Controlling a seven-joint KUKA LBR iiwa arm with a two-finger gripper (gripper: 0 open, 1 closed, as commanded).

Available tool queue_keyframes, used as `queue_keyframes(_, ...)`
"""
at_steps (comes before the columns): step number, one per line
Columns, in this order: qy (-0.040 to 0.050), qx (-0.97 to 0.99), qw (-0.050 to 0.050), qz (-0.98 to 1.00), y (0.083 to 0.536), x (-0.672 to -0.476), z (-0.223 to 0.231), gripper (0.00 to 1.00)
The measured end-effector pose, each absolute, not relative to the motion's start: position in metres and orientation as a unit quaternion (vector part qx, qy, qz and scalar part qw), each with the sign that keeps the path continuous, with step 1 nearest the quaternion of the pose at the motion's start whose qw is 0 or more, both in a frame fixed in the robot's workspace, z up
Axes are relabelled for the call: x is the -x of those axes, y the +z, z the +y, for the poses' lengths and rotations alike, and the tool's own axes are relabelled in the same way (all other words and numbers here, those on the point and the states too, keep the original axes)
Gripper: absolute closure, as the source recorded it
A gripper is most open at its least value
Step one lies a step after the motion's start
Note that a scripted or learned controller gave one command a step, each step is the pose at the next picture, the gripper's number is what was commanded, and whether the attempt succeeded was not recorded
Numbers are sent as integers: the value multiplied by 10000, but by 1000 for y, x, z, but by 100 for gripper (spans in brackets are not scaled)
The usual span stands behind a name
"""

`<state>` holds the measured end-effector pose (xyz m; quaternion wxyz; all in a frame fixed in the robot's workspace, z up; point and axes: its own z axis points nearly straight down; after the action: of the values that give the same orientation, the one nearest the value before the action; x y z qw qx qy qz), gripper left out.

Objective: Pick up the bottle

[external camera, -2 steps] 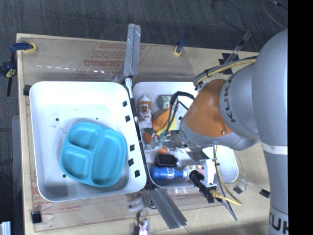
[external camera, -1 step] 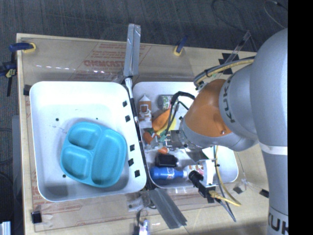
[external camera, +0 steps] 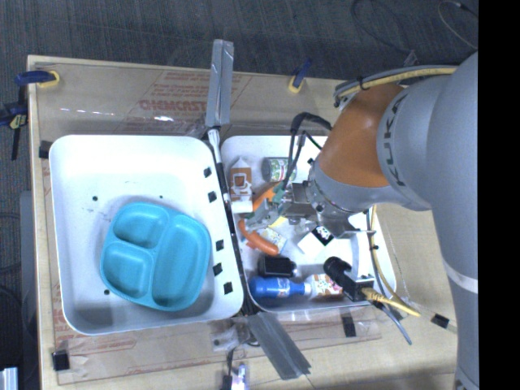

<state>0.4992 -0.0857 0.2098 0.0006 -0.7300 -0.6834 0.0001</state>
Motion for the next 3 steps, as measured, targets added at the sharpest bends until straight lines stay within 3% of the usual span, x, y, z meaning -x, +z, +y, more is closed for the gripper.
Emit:
queue_keyframes(1,-56,7428,-78,-6694,138,-489,-102,0)
queue_keyframes(2,8,7675,16,-6411,191,-477,-31,0)
queue_keyframes(3,13,7358,27,-6772,183,-476,-94,0)
